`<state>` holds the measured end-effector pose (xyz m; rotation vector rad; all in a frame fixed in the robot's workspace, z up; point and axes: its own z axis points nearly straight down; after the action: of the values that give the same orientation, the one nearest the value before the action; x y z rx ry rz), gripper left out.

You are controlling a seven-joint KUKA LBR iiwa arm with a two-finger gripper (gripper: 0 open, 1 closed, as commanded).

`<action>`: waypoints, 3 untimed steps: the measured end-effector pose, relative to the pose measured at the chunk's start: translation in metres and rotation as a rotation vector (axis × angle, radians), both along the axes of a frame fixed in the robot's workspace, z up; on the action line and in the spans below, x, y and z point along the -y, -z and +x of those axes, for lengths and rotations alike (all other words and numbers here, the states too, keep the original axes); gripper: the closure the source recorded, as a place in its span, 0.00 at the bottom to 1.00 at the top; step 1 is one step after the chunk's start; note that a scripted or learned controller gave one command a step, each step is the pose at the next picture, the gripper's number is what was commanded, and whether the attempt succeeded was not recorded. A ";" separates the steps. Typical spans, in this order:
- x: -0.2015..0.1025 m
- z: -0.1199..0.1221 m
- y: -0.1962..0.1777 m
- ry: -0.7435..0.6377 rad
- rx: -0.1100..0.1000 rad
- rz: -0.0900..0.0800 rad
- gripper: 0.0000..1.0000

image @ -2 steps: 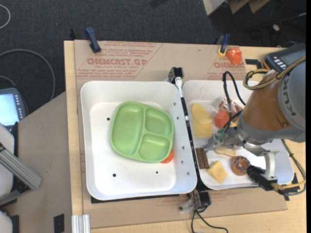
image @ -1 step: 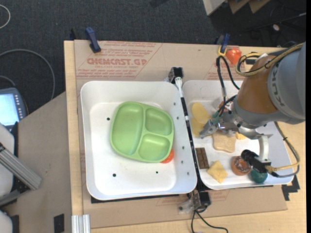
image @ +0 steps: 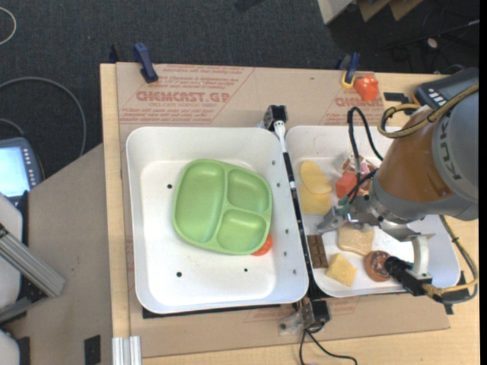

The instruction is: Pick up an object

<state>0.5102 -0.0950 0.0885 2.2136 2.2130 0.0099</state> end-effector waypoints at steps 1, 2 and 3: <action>-0.069 0.040 -0.102 -0.009 0.002 0.006 0.00; -0.012 0.053 -0.136 0.004 -0.006 0.000 0.00; 0.011 0.004 -0.016 0.004 -0.028 0.005 0.00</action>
<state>0.5139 -0.1062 0.1048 2.2349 2.2243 -0.0150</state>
